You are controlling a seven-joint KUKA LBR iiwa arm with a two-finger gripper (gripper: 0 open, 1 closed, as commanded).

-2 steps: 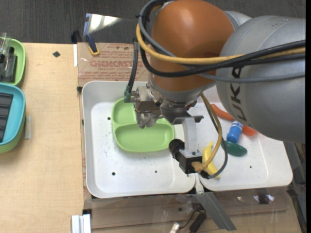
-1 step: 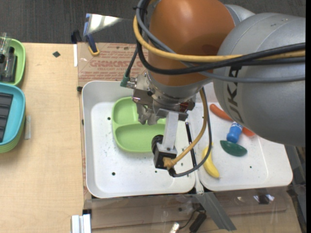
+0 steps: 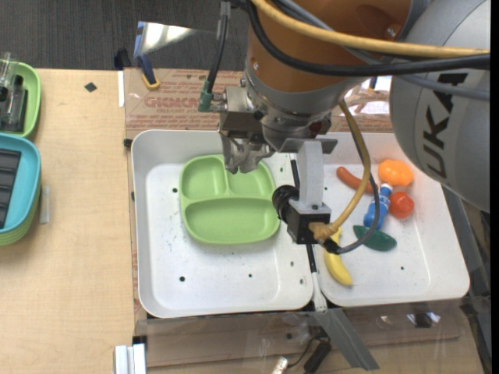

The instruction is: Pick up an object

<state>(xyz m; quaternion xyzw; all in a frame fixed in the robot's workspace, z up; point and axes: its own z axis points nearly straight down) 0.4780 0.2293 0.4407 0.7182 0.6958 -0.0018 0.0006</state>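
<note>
Two white bins sit side by side on the bench. The left bin (image 3: 156,271) has a green divided plate (image 3: 228,202) lying flat in it. The right bin (image 3: 421,283) has small toy foods: a banana (image 3: 337,268) near the front, a red sausage shape (image 3: 355,179), an orange (image 3: 395,171), a small red ball that may be a tomato (image 3: 401,204), a dark green piece (image 3: 376,240) and something blue (image 3: 376,210).

The gripper (image 3: 243,160) hangs over the back edge of the green plate, right by the ridge that splits it. Whether it touches the plate is hard to tell from this slant, and how far apart its tips are can't be told either, b/c the big wrist covers most of it. Nothing can be seen held in it.

The likely pick is the plate. A flat plate is hard to grab from the top, so the gripper should come down w/ one tip on each side of the rim or the ridge, squeeze firmly, then lift slow & straight. A tilt could let the plate slip out
</note>
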